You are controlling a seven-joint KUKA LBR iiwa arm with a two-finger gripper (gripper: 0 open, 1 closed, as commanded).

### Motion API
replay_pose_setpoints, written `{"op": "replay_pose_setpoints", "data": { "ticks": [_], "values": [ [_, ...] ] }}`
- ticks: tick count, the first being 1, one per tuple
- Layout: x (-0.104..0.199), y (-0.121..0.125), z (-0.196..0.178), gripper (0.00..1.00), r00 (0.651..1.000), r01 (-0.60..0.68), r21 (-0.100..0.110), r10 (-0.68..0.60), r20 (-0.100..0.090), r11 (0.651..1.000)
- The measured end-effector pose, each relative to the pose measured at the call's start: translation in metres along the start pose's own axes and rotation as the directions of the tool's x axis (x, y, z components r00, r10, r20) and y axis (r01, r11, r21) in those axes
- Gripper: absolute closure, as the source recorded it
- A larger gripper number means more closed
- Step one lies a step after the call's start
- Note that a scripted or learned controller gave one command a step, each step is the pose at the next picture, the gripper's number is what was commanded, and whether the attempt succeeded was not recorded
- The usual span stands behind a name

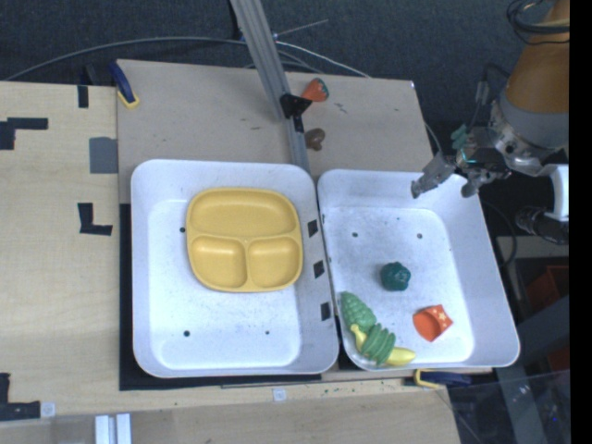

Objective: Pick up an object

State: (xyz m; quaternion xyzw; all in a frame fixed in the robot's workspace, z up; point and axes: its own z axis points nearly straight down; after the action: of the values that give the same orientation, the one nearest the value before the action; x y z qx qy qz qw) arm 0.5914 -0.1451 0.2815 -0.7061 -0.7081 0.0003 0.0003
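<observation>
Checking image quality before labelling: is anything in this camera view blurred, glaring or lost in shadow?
Camera view: even, soft light; the end effector looks slightly soft; the left bin is bright without washing out; green object and orange object read clearly; dark surroundings lose detail.

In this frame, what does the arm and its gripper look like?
At the right edge, the arm shows an orange band above a grey wrist with black cable loops on top. Below the wrist sit silver and black fittings with a small teal part. The gripper has slim dark grey fingers.
</observation>
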Motion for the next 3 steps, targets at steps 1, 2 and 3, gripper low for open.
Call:
{"op": "replay_pose_setpoints", "data": {
  "ticks": [1, 2, 3],
  "values": [
    [0.0, 0.0, 0.0, 0.0, 1.0, 0.0, 0.0, 0.0, 0.0, 1.0],
    [-0.001, -0.004, 0.064, 0.0, 1.0, -0.001, 0.007, 0.001, 0.0, 1.0],
    [0.002, -0.009, 0.129, 0.0, 1.0, -0.001, 0.008, 0.001, -0.001, 1.0]
  ]
}}
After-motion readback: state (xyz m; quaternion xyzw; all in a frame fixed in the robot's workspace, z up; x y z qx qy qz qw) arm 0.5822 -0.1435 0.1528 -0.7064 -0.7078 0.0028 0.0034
